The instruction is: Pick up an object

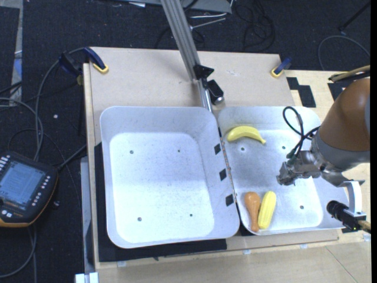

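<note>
- Well, the left bin point(159, 175) sits beside the right bin point(306, 128), both on the wooden bench point(147, 75).
- Arm point(347, 128) reaches over the right bin; gripper point(287, 175) hangs above its floor, nothing seen in it.
- Banana point(245, 134) lies near the far wall.
- Yellow corn cob point(267, 209) touches the orange carrot point(253, 208) at the near wall.

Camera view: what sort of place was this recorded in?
Probably a robotics lab: a wooden bench clamped at its corners, two white bins for toy food such as a banana, a teach pendant and loose cables on the dark floor.
</note>
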Robot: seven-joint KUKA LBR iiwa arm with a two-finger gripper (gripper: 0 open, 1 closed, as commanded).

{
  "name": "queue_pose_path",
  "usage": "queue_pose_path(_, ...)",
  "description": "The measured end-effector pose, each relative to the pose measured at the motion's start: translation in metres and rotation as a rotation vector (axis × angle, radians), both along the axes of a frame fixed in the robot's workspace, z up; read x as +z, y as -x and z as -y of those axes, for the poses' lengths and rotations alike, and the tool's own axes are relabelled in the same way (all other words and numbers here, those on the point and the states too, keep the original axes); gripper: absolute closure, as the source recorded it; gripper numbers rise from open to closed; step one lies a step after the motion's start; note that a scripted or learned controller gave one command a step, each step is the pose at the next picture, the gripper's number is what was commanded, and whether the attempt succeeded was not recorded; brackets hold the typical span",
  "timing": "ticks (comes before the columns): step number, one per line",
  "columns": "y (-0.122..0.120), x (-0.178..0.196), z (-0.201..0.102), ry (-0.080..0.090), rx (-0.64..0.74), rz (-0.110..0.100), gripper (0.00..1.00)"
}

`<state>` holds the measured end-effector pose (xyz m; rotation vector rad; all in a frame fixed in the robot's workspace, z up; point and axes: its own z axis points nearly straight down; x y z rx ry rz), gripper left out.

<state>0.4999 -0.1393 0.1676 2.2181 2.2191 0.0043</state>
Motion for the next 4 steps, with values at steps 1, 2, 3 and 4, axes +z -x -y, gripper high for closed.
queue_pose_path(1, -0.009, 0.059, 0.001, 0.000, 0.000, 0.000, 1.00)
queue_pose_path(2, -0.009, 0.065, 0.001, -0.001, 0.000, -0.005, 1.00)
queue_pose_path(3, -0.014, 0.056, -0.048, -0.002, 0.004, -0.005, 1.00)
queue_pose_path(4, -0.013, 0.048, -0.098, -0.002, 0.004, -0.005, 1.00)
